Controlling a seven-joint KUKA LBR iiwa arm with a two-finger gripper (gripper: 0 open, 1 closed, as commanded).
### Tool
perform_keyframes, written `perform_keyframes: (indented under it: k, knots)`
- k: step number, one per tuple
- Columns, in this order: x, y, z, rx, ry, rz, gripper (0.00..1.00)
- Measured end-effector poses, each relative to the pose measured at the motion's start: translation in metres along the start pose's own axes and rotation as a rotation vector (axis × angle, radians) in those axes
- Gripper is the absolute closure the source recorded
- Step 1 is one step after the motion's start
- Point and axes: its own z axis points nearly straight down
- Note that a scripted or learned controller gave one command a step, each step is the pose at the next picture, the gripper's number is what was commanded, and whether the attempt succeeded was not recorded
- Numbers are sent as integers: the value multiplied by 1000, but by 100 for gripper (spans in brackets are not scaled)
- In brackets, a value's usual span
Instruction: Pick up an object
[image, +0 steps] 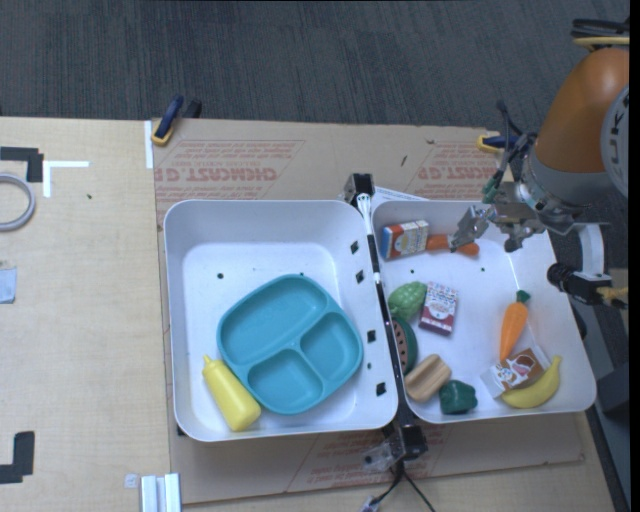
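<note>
jaws perhaps open, gripper blurred

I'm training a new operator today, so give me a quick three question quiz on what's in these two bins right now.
1. True or false: the yellow bottle lies in the same bin as the teal tray.
2. Which item lies nearest the banana? A) carrot B) juice carton C) green pepper
3. Fill in: the gripper hovers over the ____ bin's far end.

Key
1. True; both lie in the left bin.
2. A.
3. Right; it hangs above the right bin, near the carton.
</note>
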Motion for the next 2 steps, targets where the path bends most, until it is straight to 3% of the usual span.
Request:
perform_keyframes:
  k: [1,2]
  knots:
    - [17,-42,92,-1,0,-72,0]
    - [28,-19,100,-9,-12,-190,0]
